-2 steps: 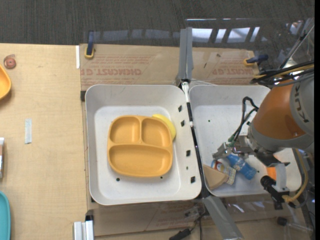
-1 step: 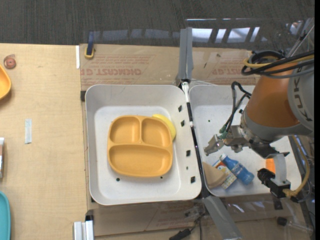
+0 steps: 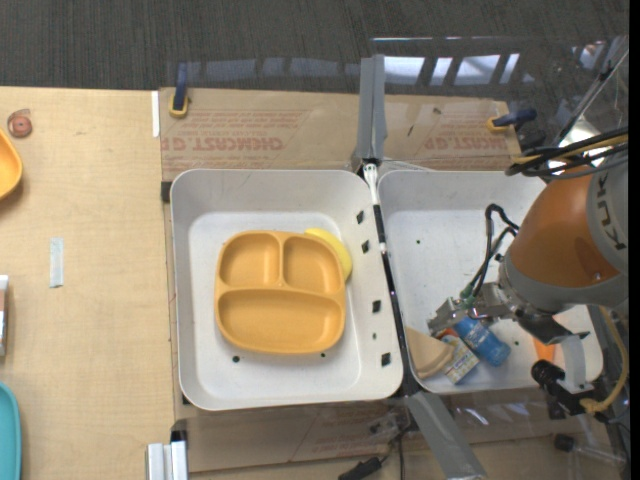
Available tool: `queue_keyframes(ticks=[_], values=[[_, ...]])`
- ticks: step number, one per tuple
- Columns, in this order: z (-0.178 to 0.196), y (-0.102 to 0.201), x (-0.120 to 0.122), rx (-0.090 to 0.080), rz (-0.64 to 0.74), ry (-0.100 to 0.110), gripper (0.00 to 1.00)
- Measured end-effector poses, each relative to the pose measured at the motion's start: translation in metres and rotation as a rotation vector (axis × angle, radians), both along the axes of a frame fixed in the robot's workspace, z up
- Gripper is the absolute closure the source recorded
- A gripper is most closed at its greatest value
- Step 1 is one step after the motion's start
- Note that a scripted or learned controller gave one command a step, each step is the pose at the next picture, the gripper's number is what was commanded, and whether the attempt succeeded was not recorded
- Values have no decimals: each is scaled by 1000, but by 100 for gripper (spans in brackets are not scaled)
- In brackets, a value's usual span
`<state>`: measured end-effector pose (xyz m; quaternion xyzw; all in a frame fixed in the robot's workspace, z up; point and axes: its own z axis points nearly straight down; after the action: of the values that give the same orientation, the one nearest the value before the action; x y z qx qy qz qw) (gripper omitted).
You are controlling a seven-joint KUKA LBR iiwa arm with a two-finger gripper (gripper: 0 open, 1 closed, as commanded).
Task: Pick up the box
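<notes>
Box against right bin's front edge

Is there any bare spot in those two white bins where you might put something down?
Yes. The right bin has bare floor across its far half, between the middle divider and the arm. Its near corner is crowded: the gripper sits over a small pile of items. In the left bin, the orange tray leaves only narrow margins.

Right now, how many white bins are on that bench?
2. The left bin holds an orange divided plate; the right bin sits beside it, with the gripper over small items at its near edge.
</notes>
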<state>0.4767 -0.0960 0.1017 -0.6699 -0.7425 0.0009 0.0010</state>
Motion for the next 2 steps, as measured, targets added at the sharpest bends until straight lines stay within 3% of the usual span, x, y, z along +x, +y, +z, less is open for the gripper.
queue_keyframes(ticks=[1,2], values=[[-11,-4,11,0,-47,1,0],[-11,0,77,-1,51,-1,0]])
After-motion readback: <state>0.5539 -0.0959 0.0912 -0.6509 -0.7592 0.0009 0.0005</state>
